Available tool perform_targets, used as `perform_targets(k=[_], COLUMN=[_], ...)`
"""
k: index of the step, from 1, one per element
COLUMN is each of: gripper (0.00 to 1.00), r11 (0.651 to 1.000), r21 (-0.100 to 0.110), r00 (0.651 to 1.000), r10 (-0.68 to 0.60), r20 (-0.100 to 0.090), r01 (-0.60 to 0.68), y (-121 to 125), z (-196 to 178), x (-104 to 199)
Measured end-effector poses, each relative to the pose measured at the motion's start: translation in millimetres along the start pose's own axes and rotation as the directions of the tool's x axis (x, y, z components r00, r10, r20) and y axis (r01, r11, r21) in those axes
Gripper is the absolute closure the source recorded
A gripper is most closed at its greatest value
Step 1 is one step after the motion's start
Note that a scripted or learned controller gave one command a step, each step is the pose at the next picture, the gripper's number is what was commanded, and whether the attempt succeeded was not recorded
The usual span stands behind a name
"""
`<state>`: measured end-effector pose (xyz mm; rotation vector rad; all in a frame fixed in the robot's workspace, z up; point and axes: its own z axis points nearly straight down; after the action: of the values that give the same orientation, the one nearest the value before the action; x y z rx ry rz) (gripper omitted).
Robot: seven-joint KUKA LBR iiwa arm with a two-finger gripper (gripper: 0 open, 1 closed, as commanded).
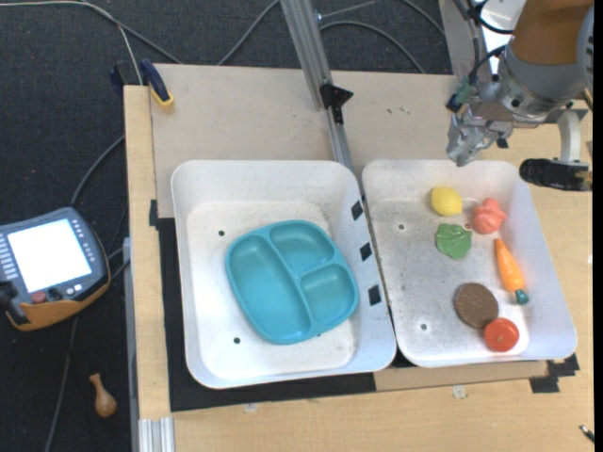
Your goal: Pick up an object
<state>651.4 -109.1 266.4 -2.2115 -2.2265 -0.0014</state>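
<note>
Upper right of the frame, my tool (464,149) hangs above the far rim of the right bin (405,252); I cannot tell its state. Below it lie a lemon (447,201), lettuce (453,241), carrot (510,267) and tomato (501,334). Left bin (203,252) holds a blue tray (291,279).

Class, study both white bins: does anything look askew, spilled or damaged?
Nothing spilled or damaged. The teal divided tray sits slightly rotated in the left bin; the toy foods lie loosely scattered in the right bin.
</note>
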Motion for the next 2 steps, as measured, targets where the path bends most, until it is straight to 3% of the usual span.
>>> perform_targets(k=[2], gripper=[1.00], r11=[1.000], r21=[0.001], r00=[1.000], r10=[0.000], r20=[-0.001], r01=[0.000], y=[-22.4], z=[9.0], x=[107.7])
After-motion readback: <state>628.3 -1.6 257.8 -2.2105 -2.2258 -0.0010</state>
